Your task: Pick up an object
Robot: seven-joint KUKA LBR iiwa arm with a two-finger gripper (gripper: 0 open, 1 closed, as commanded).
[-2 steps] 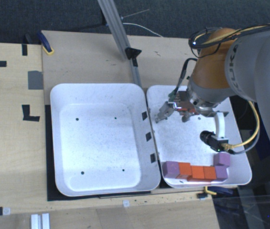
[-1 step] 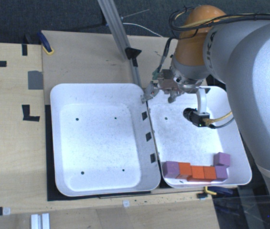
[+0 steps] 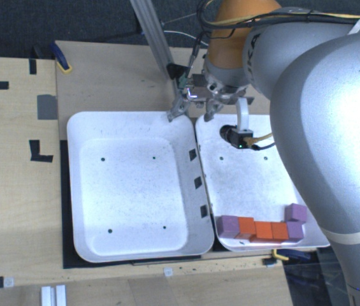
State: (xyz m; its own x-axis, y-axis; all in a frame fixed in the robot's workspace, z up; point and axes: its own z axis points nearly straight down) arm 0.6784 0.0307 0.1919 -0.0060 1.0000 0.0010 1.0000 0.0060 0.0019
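The left bin [image 3: 132,183] shows a bare white floor with a few dark dots. Over the far end of the rim between the bins hangs the hand [image 3: 194,110]; its two fingers [image 3: 178,109] stand apart, with nothing between them. The far rim hides partly behind it. In the right bin [image 3: 256,177], at the near edge, lie the blocks [image 3: 262,228], purple and orange, touching in a row, well apart from the hand. How many blocks there are is hard to say, because their edges blur together. The big grey arm [image 3: 320,113] covers the right side of this bin and of the bench [image 3: 14,190].
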